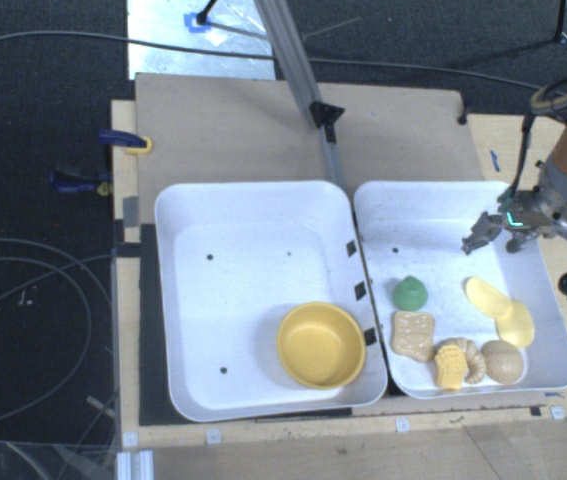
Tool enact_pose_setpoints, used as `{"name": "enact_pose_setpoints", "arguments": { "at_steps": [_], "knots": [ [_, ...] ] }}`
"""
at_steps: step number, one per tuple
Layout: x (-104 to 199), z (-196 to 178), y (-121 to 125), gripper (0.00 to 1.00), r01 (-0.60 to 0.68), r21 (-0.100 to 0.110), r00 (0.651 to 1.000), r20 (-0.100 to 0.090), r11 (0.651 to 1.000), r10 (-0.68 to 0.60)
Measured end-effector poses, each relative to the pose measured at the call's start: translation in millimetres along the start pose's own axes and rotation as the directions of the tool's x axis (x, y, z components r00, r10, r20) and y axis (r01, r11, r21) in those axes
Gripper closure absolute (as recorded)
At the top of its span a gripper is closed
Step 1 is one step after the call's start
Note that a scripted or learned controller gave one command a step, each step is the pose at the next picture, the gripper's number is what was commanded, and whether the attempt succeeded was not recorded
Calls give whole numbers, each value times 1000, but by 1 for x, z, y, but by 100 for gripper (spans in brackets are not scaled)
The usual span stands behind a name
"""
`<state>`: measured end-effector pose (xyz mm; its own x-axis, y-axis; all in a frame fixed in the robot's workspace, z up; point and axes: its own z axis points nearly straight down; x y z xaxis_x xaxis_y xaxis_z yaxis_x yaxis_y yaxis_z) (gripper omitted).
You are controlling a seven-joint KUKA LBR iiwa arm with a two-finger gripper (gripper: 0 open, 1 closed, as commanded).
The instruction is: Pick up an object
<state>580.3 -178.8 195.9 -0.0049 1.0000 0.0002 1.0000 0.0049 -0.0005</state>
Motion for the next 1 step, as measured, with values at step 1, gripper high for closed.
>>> {"name": "enact_pose_setpoints", "arguments": {
  "at_steps": [1],
  "knots": [
    [0, 0, 0, 0, 0, -1, 1000, 0, 1000, 0]
  ]
}}
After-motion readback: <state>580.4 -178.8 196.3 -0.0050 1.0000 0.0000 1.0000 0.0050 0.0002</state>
